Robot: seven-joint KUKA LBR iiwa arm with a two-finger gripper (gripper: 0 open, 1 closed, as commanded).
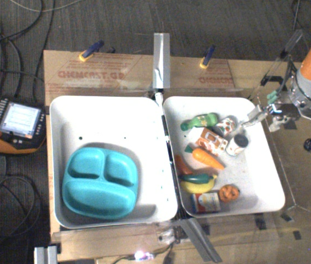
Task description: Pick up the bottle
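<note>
The green bottle (pixel 199 120) lay far-left in the cluttered right bin (pixel 265 191), unheld, while the gripper (pixel 257 114) hovered right of it, jaws' state not discernible.

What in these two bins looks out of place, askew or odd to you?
Nothing is spilled or damaged. The green bottle lies on its side among jumbled toy food in the right bin, while the teal tray sits slightly askew in the left bin.

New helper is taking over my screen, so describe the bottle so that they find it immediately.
Look in the right-hand shallow white bin, at its far side. The green plastic bottle lies on its side there, topmost of the pile, left of a small patterned can. It is the one long all-green item, tapering to a neck.
</note>
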